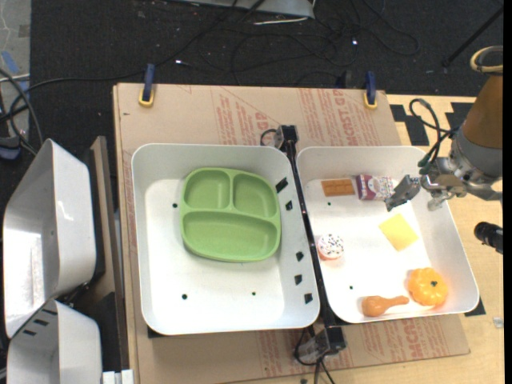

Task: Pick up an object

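End effector over right bin, nothing picked yet.

Near edge of right bin [468, 290]: orange pumpkin toy [426, 286] in near right corner, tan gourd [382, 303] just beside it; mid-bin a pink-white cupcake toy [330, 246] and yellow block [398, 232]; far edge, orange cracker pack [338, 187] and purple-white packet [373, 186]. End effector [412, 189] near far right edge, jaw state cannot tell, nothing seen held. Yellow block looks closest: centre above it, descend straight. Left bin [152, 294] holds green divided plate [231, 214].
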### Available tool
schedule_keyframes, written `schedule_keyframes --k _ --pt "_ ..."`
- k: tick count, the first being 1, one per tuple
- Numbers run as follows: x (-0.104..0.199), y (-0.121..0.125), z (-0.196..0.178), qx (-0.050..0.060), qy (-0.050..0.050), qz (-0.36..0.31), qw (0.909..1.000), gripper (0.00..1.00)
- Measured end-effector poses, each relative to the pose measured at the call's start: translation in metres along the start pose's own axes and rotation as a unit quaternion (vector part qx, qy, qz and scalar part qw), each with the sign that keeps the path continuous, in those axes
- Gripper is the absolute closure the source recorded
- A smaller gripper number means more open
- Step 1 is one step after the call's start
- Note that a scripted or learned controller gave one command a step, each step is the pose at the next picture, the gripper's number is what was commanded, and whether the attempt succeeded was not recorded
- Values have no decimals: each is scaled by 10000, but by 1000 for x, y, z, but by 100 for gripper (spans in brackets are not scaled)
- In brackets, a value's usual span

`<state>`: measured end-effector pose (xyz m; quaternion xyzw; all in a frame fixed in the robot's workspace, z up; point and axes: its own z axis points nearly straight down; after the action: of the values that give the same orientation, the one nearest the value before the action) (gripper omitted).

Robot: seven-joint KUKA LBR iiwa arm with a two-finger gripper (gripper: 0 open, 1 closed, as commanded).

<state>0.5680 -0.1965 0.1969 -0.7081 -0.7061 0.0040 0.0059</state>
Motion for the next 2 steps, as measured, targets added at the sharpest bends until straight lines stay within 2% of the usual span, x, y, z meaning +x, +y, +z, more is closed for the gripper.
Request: schedule_keyframes --k 1,2 --pt "1 3 -8 -70 -16 -19 10000 0" --pt "-5 9 52 -52 -11 -9 10000 0"
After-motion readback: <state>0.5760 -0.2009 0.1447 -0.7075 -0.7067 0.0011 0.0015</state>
